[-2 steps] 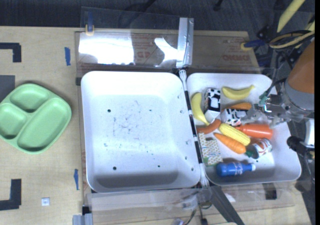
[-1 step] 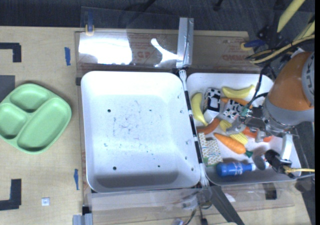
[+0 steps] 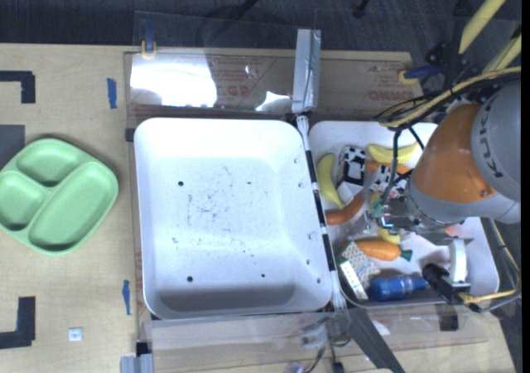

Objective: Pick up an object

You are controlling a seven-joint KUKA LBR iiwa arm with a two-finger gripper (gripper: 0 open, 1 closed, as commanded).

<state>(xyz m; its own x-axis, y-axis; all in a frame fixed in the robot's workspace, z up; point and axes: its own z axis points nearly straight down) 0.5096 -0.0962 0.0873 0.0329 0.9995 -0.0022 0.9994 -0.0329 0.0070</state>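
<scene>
The right bin [image 3: 330, 239] holds several small objects. Among them are a yellow banana [image 3: 326, 181], a black-and-white checkered item [image 3: 354, 166], an orange sausage-like piece [image 3: 343, 213], a carrot [image 3: 380, 251] and a blue bottle [image 3: 397, 286]. My gripper [image 3: 386, 219] is down inside this bin, just above the carrot and to the right of the sausage piece. The orange wrist band [image 3: 451, 166] and the grey arm cover the bin's right half and part of a second banana [image 3: 389, 152]. I see nothing clearly held.
The left bin [image 3: 224, 197] is a wide white tray with faint marks, next to the right one. A green divided plate [image 3: 54, 195] lies on the bench at far left. A white piece [image 3: 458, 264] and a patterned packet [image 3: 354, 270] lie near the right bin's front.
</scene>
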